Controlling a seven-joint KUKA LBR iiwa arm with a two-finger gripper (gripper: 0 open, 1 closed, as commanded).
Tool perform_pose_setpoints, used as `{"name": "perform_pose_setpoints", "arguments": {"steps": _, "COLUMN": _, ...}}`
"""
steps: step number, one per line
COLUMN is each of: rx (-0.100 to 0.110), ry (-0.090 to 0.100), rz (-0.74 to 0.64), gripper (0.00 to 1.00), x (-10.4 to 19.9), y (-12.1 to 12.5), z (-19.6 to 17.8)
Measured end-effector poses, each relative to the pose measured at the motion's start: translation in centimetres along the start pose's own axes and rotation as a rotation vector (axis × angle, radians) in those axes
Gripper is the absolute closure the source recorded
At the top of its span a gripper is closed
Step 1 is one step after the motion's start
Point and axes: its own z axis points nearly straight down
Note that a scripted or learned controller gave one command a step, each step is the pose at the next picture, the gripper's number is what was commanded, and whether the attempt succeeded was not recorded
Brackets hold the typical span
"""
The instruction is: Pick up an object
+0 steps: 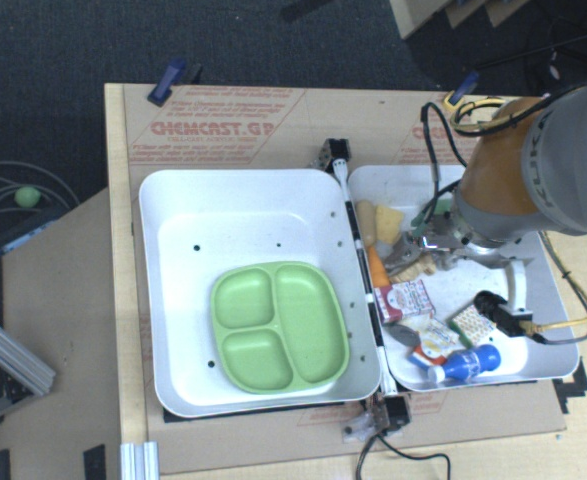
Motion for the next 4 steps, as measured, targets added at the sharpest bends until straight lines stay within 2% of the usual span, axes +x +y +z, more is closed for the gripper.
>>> {"name": "perform_pose_setpoints", "arguments": {"steps": 1, "rx": -0.003, "ry": -0.001, "rz": -0.001, "gripper": 0.0, "x": -2.3, "y": 5.2, "z": -0.1}}
{"name": "perform_pose_setpoints", "arguments": {"steps": 2, "rx": 0.0, "ry": 0.001, "rz": -0.001, "gripper": 0.0, "x": 0.1, "y": 1.8, "z": 0.0}}
{"name": "perform_pose_setpoints", "arguments": {"steps": 3, "rx": -0.001, "ry": 0.0, "rz": -0.001, "gripper": 1.0, "x": 0.1, "y": 1.9, "z": -1.0}}
{"name": "perform_pose_setpoints", "arguments": {"steps": 4, "rx": -0.002, "ry": 0.001, "rz": -0.002, "gripper": 1.0, "x": 6.5, "y": -4.1, "z": -10.1}}
